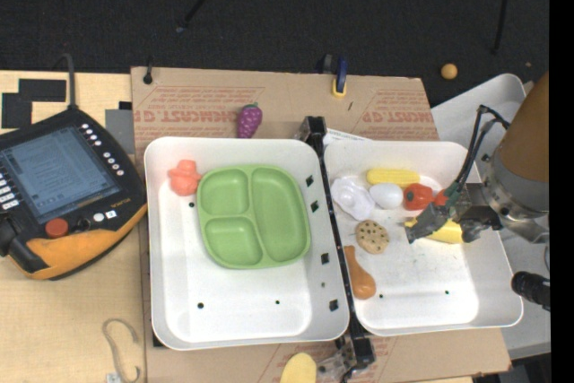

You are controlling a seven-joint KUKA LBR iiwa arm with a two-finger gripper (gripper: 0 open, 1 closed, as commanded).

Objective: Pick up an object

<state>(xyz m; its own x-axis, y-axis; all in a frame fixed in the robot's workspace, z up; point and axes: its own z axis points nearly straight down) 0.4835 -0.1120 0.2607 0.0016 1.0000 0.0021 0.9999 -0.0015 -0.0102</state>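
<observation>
My gripper [429, 221] hangs low over the right bin [448, 305], near its middle right. A yellow toy [447, 234] lies just beside and below it, touching or nearly touching. A red tomato [416, 195] sits just above the gripper. Further left in the same bin are a yellow corn cob [392, 177], a white egg [387, 195], a white lump [352, 195], a speckled cookie [371, 236] and a brown drumstick [360, 275]. The grey arm [525, 166] comes in from the right.
The left bin [233, 309] holds a green divided plate [252, 216] and a pink toy [184, 178]. Purple grapes [249, 119] lie on the cardboard behind. A teach pendant [63, 184] sits at the left. A yellow item [299, 368] lies at the front edge.
</observation>
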